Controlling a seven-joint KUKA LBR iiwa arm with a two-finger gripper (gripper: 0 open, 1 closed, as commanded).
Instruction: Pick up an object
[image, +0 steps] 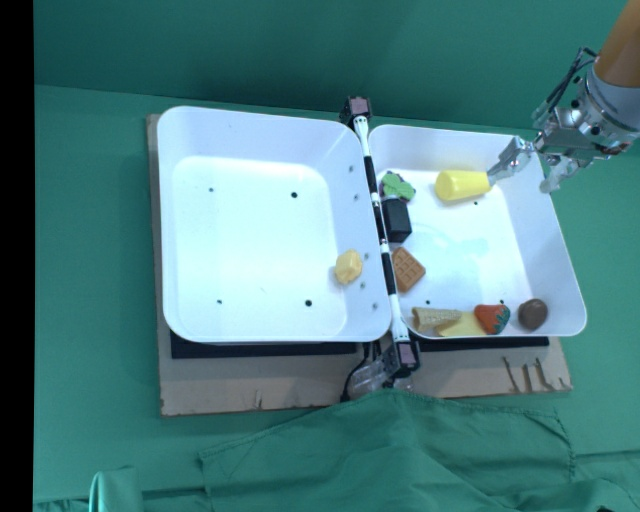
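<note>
Two white bins sit side by side on the green counter (90, 250). Left bin (200, 140) holds one pale yellow lump (348, 267) by its right wall. Right bin (545, 260) holds a yellow cup (461, 185) on its side nr the far rim, w/ a green toy (397, 185), black block (397, 219), waffle piece (407, 269), cone (435, 318), cheese wedge (463, 326), strawberry (492, 318) and brown ball (532, 314). Gripper (528, 168), fingers spread and holding nothing, hovers just right of the cup at that bin's far right corner.

The right bin's (545, 250) middle lies open, toys crowding its near edge (478, 319) and the divider side (397, 235).
</note>
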